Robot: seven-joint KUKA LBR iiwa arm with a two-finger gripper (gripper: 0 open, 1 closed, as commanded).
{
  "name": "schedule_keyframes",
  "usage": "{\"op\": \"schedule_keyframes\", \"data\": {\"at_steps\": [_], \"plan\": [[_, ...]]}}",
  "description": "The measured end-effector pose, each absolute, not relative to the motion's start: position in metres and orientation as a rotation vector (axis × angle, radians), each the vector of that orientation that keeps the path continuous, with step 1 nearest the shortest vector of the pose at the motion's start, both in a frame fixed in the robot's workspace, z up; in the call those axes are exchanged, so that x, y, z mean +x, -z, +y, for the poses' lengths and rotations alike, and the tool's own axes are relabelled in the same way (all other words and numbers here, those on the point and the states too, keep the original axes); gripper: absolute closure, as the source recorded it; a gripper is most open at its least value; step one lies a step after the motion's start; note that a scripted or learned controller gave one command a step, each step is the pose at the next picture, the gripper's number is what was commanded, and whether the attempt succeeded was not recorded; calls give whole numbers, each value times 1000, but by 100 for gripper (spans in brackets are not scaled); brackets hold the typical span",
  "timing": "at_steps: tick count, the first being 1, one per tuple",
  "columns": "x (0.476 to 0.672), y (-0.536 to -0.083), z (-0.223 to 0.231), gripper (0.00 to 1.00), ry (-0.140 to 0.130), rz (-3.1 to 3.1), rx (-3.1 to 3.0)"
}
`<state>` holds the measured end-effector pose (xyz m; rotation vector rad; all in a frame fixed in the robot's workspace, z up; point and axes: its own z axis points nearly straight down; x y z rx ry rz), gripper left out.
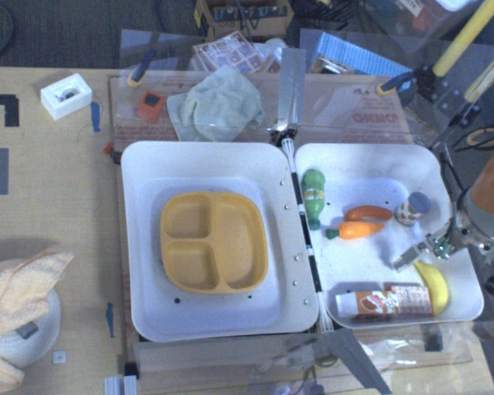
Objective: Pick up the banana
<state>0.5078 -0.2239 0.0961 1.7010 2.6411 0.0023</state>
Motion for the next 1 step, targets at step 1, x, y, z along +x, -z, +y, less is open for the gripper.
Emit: {"op": "schedule_keyframes", "data": {"at_steps": [1], "plan": [[508,-106,-226,100,-4,2634,1704]]}}
